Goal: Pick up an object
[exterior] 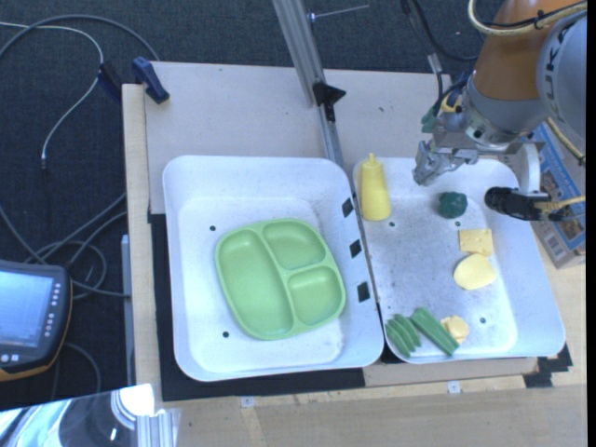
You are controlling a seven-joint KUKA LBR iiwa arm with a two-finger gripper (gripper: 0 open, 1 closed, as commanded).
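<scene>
Green ball (453, 204) sits at 4 o'clock from the jaws (430, 170) (grip state, can't tell), nothing lifted yet; next they'd need to drop onto it.

The right bin (531, 287) holds the loose pieces. A yellow squeeze bottle (374, 190) lies at its ten o'clock corner, cap pointing to twelve. A small dark green lump (453, 204) sits toward one o'clock. Below it a yellow wedge (476, 241), then a pale yellow rounded piece (474, 272) at about three o'clock. At six o'clock green pods (421, 331) lie fanned, a small yellow bit (455, 327) just beside them.
</scene>
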